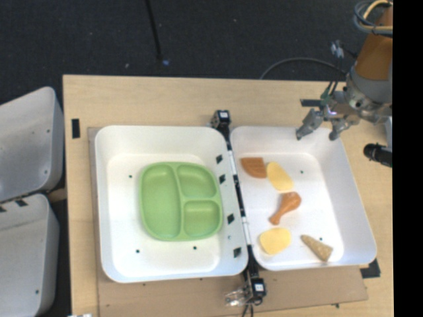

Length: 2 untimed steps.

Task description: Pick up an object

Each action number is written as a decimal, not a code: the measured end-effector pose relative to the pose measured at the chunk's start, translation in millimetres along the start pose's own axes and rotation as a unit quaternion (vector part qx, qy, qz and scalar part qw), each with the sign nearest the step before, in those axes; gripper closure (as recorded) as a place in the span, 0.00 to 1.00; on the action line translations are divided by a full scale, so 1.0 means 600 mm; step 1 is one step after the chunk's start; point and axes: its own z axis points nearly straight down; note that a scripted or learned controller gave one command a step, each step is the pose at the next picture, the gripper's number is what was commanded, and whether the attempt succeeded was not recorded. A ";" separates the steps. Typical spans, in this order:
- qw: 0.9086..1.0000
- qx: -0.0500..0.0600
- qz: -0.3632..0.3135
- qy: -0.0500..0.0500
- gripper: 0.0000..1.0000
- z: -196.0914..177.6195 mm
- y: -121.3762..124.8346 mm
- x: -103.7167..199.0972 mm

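Five items: you see them loose in the right bin (pixel 344 177).
Claw (pixel 320 129): fingers spread, holding nothing, above that bin's far rim.

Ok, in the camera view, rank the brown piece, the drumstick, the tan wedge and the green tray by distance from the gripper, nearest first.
Gripper at the right bin's far edge:
1. Brown piece, far side of the right bin.
2. Drumstick, middle of that bin.
3. Tan wedge, its near corner.
4. Green tray, left bin.

A robotics lab, this: a plywood bench (pixel 165 98) on dark carpet (pixel 99 25), two white bins (pixel 106 177) clipped together on it, a cabled grey-and-orange arm (pixel 370 65) at the bench's right, toy food (pixel 285 207) in the right bin.
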 end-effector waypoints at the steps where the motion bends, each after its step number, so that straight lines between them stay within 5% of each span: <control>1: 1.000 -0.007 -0.002 -0.002 0.00 -0.016 0.004 0.001; 2: 1.000 -0.006 -0.003 -0.002 0.00 0.054 0.007 0.002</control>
